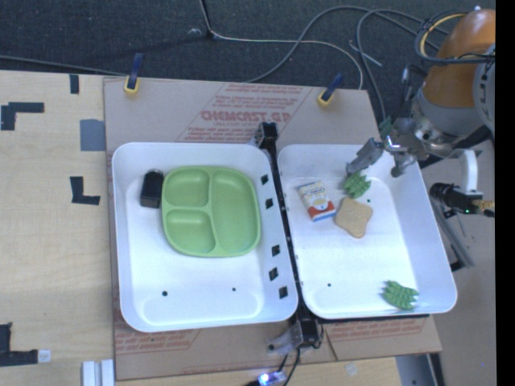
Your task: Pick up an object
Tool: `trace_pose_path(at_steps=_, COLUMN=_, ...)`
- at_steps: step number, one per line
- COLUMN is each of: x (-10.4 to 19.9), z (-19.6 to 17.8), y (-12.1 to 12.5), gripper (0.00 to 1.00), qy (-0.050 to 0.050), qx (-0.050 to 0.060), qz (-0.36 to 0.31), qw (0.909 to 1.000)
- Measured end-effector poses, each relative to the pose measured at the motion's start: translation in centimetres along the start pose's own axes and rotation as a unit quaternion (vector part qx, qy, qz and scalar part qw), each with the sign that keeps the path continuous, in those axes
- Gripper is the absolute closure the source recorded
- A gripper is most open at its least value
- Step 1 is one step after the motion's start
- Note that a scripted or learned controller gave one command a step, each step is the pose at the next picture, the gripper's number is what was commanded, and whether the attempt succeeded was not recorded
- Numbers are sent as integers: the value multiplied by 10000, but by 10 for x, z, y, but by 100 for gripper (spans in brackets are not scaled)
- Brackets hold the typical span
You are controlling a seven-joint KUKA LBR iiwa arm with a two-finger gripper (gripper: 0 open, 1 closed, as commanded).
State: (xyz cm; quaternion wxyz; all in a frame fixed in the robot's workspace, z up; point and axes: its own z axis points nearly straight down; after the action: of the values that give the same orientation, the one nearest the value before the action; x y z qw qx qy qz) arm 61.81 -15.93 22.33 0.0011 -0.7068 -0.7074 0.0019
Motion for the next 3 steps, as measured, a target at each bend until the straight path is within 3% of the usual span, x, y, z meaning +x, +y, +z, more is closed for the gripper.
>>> trace_pose_path(at_steps=2, x=17, z=123, y=0, gripper=0, qy=6, qx=11, qz=-7, qw=10000)
trace_pose_path(at_steps=3, x=17, z=109, y=1, gripper=100, qy=3, qx=-7, qz=-11, qw=10000)
